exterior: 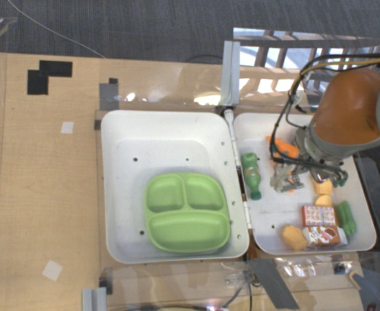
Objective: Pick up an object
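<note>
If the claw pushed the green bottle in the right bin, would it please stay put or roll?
The green bottle lies on its side and looks rounded, so it would probably roll. It seems small and plastic: likely light, stiff and somewhat slippery.

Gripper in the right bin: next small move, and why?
Probably a short descent. The gripper hangs above the floor of the right bin, with an orange piece just behind it and the green bottle beside it. Nothing is visibly held, so the pick is not yet done.
</note>
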